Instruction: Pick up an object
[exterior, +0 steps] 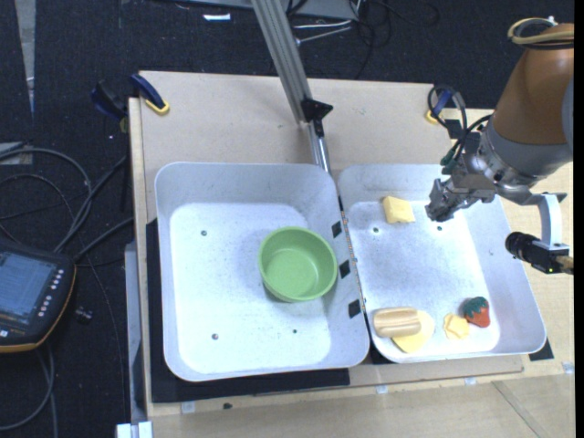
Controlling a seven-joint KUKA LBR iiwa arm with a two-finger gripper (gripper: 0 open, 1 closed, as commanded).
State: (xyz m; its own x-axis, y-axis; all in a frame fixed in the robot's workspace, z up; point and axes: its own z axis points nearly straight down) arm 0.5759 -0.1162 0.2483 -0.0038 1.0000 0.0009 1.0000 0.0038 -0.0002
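We see the gripper point(440, 210) low in the right bin point(415, 263), just beside the yellow block point(398, 210); we cannot tell how its jaws stand, so it may nudge the block aside.

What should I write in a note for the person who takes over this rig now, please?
End effector: low over the far part of the right bin, just right of the yellow chunk; nothing is seen held.
Right bin, near edge: hot dog toy, small yellow piece, red strawberry toy.
Left bin: green bowl, upright.
Done: no object picked up yet.
Left: grasp one object and lift it; the yellow chunk looks nearest.
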